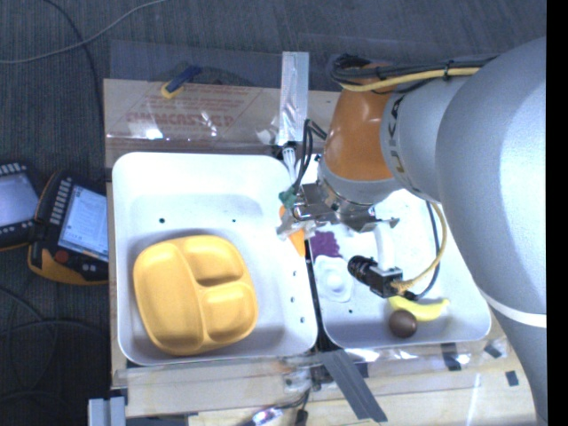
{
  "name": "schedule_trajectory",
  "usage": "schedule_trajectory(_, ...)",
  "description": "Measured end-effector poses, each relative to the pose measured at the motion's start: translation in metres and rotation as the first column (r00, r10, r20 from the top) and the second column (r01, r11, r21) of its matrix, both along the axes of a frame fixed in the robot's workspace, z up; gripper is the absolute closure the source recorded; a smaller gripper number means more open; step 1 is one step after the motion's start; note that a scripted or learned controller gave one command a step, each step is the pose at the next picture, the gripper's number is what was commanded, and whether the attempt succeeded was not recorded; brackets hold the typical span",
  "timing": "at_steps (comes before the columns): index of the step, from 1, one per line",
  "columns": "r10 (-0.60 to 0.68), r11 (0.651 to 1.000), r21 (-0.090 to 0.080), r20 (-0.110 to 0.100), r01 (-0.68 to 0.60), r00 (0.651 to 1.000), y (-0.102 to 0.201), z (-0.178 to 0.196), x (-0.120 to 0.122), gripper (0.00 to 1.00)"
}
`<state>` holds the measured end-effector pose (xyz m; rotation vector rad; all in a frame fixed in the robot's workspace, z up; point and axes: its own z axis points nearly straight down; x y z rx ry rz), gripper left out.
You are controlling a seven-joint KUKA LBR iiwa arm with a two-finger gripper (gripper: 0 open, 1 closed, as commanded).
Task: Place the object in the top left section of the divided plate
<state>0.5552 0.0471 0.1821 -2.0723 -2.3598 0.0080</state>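
Inside the left bin (pixel 160 189), the yellow divided plate (pixel 194 293) is laid with its long axis running upper left to lower right. Over the bins' shared edge the gripper (pixel 299 213) is seen; its grip cannot be told. An orange bit (pixel 295 236) is glimpsed beneath it.

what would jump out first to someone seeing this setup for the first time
The big grey arm with its orange band dominates the right side, reaching down over the right bin near the divider between the bins. Next comes the yellow divided plate, lying in the lower part of the left bin. In the right bin, a purple object lies just below the wrist, and a banana with a dark round object sits near the front edge.
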Motion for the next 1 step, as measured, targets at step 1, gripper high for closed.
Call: schedule_trajectory(1,0.363,0.932,0.002,0.001,-0.363,0.932,0.0770,-0.0010,0.0120,1.00)
